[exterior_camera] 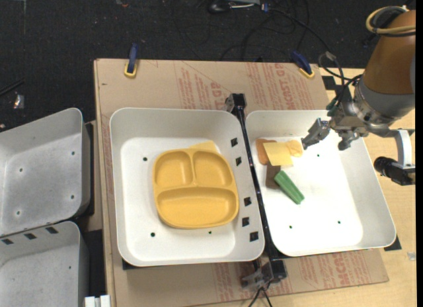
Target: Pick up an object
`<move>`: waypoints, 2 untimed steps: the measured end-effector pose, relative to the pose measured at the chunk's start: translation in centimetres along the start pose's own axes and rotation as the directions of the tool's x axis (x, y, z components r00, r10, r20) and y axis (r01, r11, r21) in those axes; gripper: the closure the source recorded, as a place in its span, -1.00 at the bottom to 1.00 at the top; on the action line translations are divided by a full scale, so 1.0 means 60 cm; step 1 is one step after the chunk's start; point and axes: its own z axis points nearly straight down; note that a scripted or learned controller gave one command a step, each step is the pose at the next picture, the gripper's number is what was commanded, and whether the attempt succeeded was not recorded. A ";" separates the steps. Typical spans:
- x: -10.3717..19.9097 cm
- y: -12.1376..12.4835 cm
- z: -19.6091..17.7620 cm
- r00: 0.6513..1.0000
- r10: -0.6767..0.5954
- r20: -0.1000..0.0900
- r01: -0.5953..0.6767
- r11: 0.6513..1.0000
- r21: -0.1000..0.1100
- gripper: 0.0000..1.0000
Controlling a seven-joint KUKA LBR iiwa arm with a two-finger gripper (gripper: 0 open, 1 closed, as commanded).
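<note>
In the right bin (344, 226) lies a small heap of objects near its upper left: a yellow block (283, 151), an orange-brown piece (266, 151) behind it, a green stick (289, 186) and a dark brown piece (271, 178) under it. My gripper (329, 135) hangs above the bin's upper right part, to the right of the yellow block, open with nothing between its fingers. The left bin (132, 167) holds a yellow compartment tray (195, 190).
A black divider with clips (248, 167) runs between the two bins. White bin lids (39, 167) lie off the bench at the left. Blue-and-yellow clamps (132, 61) hold the cardboard at the back. Cables trail across the dark floor beyond.
</note>
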 end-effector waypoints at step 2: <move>0.008 -0.003 0.062 1.000 -0.001 0.001 0.001 1.000 -0.009 -1.00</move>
